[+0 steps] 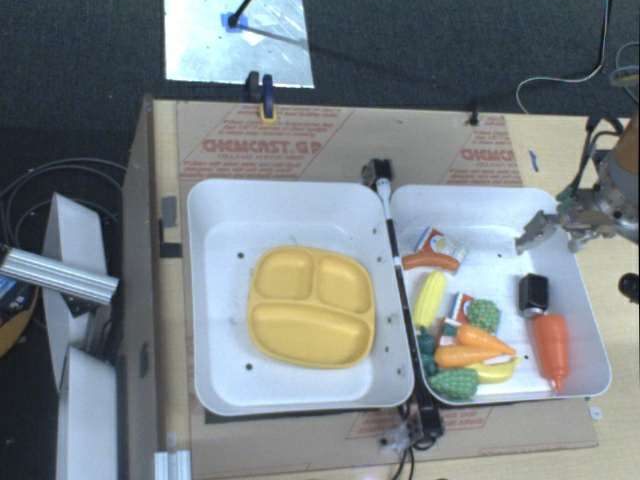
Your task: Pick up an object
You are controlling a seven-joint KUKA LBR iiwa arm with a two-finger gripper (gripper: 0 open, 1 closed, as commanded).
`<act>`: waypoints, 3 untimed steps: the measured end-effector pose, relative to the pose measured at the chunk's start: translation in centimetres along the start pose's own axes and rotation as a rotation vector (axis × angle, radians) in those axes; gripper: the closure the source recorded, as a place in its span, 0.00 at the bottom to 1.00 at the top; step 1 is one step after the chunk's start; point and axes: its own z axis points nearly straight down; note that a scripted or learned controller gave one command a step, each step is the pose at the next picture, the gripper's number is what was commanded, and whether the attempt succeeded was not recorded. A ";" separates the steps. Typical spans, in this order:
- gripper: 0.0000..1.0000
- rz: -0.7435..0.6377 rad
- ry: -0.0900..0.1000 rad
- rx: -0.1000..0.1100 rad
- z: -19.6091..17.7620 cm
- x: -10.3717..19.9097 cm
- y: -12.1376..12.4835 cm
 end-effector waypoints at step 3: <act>0.00 0.002 0.000 0.001 13.8 9.7 -2.7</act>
